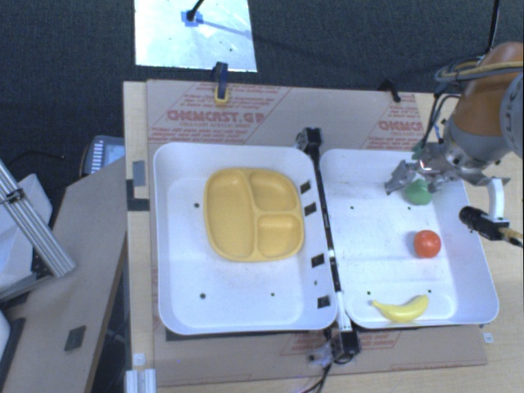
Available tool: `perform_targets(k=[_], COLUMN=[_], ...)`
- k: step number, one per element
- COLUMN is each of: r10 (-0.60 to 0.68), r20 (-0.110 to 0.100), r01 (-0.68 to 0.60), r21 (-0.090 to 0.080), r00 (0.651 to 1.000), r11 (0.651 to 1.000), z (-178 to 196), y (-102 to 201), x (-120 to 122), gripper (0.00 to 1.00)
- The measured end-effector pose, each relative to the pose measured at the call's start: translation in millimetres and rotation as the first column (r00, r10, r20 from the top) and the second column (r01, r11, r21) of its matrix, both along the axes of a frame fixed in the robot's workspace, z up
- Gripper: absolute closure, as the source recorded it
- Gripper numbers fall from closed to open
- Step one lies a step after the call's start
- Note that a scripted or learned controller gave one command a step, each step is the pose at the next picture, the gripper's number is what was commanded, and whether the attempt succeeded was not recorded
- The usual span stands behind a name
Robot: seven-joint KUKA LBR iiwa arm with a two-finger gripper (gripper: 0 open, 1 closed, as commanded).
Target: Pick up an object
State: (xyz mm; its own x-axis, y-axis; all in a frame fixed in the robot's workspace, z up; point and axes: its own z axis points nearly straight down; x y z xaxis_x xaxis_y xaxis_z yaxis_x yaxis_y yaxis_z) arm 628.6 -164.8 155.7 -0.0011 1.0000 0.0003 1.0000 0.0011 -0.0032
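Grey arm (491, 97) lowers gripper (416, 178) onto green object (419, 192)

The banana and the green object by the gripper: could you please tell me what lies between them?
In the camera view, the orange-red ball lies between the banana and the green object, a little right of the line joining them. The rest is bare white bin floor.

Yellow divided plate (252, 214) in left bin (176, 301); yellow clamp (221, 84) at cardboard edge.
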Motion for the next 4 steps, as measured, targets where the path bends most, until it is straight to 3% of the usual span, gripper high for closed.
perform_targets(k=[1,2,3,4], r10=[0.005,0.007,0.008,0.0], r20=[0.002,0.003,0.009,0.009], r01=[-0.005,-0.007,-0.008,0.0], r21=[0.0,0.005,0.001,-0.002], r00=[1.0,1.0,1.0,1.0], r11=[1.0,1.0,1.0,1.0], z=[-53,-70,-59,-11], y=[5,8,7,0], x=[10,11,12,8], gripper=[0.0,0.0,1.0,1.0])
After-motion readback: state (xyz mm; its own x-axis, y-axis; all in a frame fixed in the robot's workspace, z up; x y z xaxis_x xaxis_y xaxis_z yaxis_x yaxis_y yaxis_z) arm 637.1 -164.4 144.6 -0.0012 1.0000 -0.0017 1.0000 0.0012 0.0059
